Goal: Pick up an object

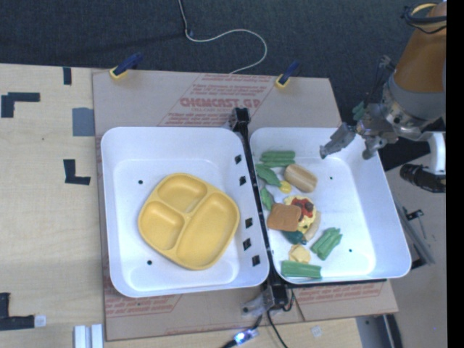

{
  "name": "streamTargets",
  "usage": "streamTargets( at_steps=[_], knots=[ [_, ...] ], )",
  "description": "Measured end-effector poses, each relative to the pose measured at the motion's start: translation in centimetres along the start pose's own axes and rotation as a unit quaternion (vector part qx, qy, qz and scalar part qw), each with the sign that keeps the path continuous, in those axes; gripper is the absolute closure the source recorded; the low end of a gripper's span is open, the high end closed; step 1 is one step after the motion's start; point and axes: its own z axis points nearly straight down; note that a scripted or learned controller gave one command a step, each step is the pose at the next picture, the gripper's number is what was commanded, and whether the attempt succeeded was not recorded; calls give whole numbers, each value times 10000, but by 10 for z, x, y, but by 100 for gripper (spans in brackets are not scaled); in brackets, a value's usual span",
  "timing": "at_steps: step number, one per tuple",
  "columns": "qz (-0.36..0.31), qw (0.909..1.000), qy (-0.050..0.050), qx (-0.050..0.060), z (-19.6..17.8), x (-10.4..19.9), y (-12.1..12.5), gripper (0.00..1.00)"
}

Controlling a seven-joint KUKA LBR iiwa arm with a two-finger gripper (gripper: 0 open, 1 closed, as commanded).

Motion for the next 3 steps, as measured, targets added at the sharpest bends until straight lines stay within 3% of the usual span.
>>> streamTargets(
  at_steps=[1, 3],
  knots=[
    [-13, 10000, -10, -56, -6, 0, 2, 0],
    [-13, 10000, -11, -33, 84, -6, 7, 0]
  ],
)
